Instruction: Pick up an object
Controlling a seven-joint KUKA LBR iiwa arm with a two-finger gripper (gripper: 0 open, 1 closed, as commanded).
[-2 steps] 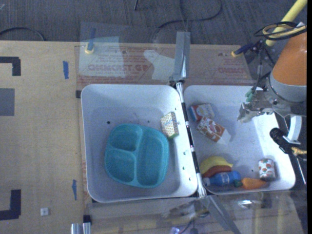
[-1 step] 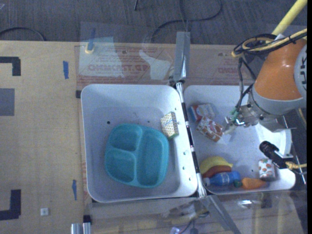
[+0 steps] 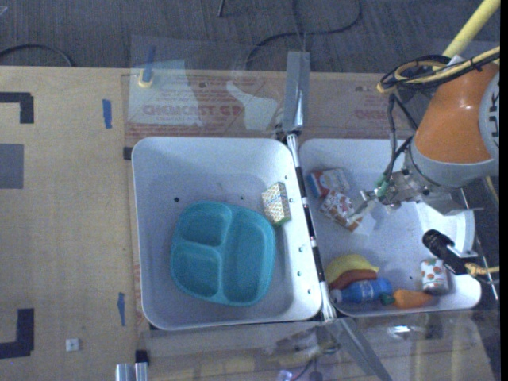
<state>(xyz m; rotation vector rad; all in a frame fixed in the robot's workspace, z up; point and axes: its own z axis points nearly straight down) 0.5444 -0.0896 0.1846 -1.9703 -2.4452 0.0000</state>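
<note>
**Right bin** [image 3: 397, 244]. The gripper [image 3: 378, 197] hangs over the upper middle of this bin. It is carried by the arm [image 3: 452, 125], which enters above the bin's upper right corner. Claw state: cannot be told from this view.

The red-and-white packet [image 3: 341, 209] lies just left of the gripper, in the upper left part of the bin. Contact between the two cannot be confirmed. A small red-and-blue wrapper [image 3: 324, 182] lies just above the packet, near the left wall.

Along the lower edge, from left to right:
- a yellow fruit [image 3: 353, 263]
- a blue bottle [image 3: 365, 291], just below the fruit
- an orange carrot [image 3: 411, 298], close to the end of the bottle
- a spotted cup [image 3: 433, 275], near the lower right corner

The floor between this row and the gripper is bare white, giving open room in the middle of the bin.

**Left bin** [image 3: 198, 173]. A teal divided plate [image 3: 224, 252] lies in the lower middle. A small patterned box [image 3: 275, 202] sits at the right wall, just beside the plate's upper right rim. The upper left floor of this bin is bare.
</note>
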